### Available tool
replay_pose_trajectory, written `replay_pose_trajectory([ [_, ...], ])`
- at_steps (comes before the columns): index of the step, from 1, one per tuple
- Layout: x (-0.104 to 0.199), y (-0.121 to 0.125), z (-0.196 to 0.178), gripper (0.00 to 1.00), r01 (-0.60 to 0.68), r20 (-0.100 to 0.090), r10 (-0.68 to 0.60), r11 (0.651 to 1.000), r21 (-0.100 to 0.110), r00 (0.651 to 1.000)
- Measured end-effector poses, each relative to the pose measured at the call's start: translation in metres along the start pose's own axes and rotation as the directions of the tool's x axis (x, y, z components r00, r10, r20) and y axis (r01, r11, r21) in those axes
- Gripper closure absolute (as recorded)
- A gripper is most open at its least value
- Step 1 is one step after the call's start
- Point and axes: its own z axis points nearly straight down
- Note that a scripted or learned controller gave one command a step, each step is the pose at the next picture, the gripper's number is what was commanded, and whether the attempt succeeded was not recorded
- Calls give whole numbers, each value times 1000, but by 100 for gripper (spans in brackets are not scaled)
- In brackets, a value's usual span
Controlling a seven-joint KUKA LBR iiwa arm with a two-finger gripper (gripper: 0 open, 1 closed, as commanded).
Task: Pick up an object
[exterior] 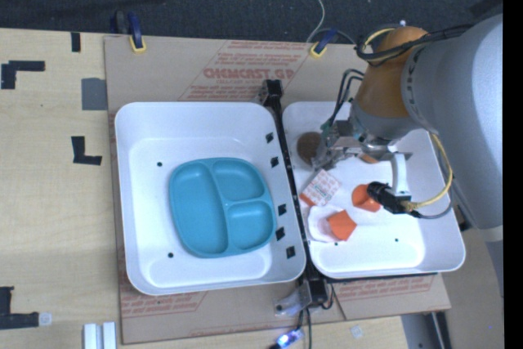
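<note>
My gripper (333, 148) is low in the right bin (441, 257), near its back left corner. Right beside it on the left lies a brown round object (308, 147); I cannot tell whether they touch. Just in front of the gripper lies a white packet with red print (320, 188). An orange block (341, 225) sits nearer the front of the bin, with a small white piece (318, 234) at its left. Another small orange piece (362, 197) lies in the middle of the bin.
The left bin (139, 135) holds a blue divided plate (222, 205). A black divider (282, 167) runs between the two bins. The grey arm (458, 94) with its orange band (384, 86) covers the right bin's back right part.
</note>
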Motion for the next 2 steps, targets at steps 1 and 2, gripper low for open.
replay_pose_trajectory([
  [1, 0, 4, -63, 100, -2, -1, 2, 1000, -5, 1000],
  [2, 1, 0, -107, 100, -2, -2, 2, 1000, -3, 1000],
])
